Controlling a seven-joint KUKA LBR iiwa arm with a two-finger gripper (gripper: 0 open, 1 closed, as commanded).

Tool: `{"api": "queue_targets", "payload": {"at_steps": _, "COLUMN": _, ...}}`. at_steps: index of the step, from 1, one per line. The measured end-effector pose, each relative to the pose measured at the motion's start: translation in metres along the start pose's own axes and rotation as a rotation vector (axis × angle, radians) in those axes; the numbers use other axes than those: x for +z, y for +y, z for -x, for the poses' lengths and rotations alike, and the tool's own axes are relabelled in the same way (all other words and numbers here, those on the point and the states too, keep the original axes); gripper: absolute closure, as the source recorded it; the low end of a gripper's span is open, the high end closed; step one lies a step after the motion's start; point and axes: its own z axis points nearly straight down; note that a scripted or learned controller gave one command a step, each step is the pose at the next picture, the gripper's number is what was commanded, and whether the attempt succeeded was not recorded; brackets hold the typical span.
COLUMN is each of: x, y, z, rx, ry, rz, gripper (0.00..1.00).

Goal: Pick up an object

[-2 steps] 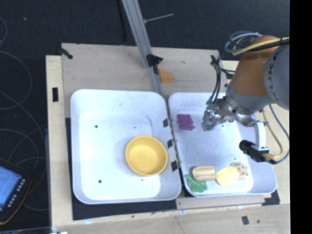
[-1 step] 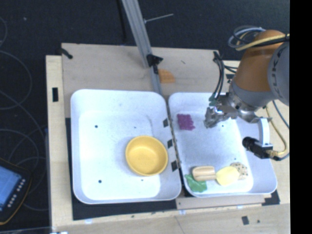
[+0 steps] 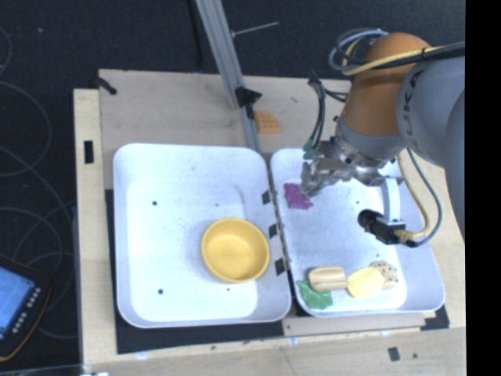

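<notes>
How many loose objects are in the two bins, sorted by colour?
Yellow: 2, bowl and yellow lump
Purple: 1, purple piece
Tan: 1, block
Green: 1, green piece
Speckled: 1, speckled piece
Total: 6

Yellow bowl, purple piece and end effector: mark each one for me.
Yellow bowl (image 3: 235, 249): camera view, inner floor of the bowl.
Purple piece (image 3: 298, 198): camera view, its middle.
End effector (image 3: 311, 180): camera view, at its tip.
</notes>
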Motion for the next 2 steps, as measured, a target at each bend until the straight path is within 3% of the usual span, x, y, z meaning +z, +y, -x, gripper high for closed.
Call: {"api": "queue_targets", "payload": {"at_steps": 2, "x": -0.001, "y": 0.023, "z": -0.094, "rx": 0.002, "ry": -0.001, "rz": -0.002, "gripper": 1.0}}
